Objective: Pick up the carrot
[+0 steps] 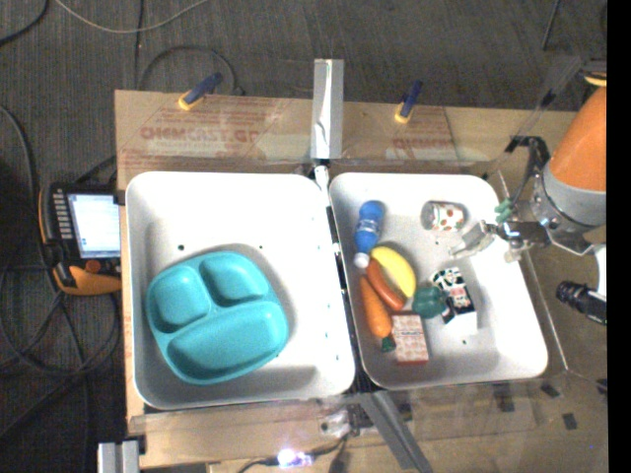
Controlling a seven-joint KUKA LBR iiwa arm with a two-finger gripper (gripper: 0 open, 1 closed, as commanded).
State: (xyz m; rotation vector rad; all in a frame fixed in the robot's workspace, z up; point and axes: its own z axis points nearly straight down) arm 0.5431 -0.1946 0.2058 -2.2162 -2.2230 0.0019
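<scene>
I see dark grey carpet floor (pixel 296 18) crossed by loose cables (pixel 89 13), a cardboard-covered surface (pixel 246 131) left of my end effector (pixel 490 233), and a pendant (pixel 84 239) far beyond.
</scene>
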